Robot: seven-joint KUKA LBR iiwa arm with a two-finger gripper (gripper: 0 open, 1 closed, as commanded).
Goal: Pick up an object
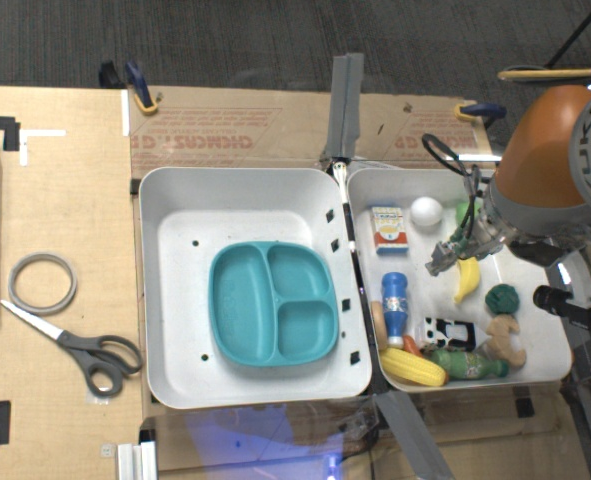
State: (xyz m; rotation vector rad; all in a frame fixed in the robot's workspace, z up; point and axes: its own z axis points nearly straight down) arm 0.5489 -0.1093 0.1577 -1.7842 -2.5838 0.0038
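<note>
Banana (pixel 466 279) just below and right of the gripper (pixel 453 255), lying in the right bin (pixel 547 366), long axis running roughly top to bottom of the view, upper end near the gripper tip. Gripper low over the bin's middle, opening not readable from this angle, nothing seen held. Farther out: white ball (pixel 427 211), small box (pixel 389 228), blue bottle (pixel 395 306), corn cob (pixel 411 368); teal tray (pixel 273 303) in the left bin (pixel 165 288).
</note>
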